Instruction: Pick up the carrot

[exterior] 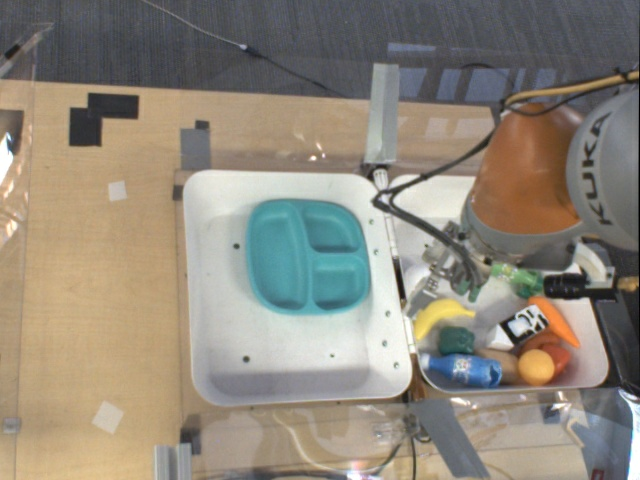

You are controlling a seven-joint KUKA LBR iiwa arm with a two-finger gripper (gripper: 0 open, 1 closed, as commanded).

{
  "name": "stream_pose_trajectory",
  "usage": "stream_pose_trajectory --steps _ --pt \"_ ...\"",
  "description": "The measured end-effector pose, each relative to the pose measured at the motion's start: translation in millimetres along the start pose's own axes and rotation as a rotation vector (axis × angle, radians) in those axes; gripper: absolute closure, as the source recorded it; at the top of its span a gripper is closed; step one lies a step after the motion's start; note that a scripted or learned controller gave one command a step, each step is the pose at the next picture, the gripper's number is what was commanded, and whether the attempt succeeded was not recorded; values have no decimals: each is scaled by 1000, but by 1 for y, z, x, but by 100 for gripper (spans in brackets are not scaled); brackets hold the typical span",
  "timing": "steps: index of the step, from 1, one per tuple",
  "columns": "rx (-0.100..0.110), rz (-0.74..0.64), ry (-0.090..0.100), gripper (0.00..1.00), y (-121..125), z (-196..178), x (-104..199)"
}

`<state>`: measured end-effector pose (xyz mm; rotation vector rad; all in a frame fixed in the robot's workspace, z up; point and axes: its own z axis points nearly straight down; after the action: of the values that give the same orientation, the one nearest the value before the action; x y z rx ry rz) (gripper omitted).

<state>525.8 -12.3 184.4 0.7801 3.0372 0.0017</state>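
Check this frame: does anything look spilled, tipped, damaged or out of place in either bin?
Nothing stands out. The teal divided plate lies flat in the left bin. The carrot, banana, blue bottle and orange ball are crowded together inside the right bin, with nothing over a rim.

You can read one word here: "KUKA", in dark capitals running down the grey casing of the arm [603,183] at the right. The black-and-white tag [526,322] in the right bin [600,366] bears a bold mark you cannot make out.
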Motion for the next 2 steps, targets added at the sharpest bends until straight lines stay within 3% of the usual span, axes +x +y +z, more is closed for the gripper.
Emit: stream_pose_trajectory --steps 1,2 --pt "-7 -4 -9 100 3 -13 -2" --pt "-3 188 -9 100 -68 -102 -21"
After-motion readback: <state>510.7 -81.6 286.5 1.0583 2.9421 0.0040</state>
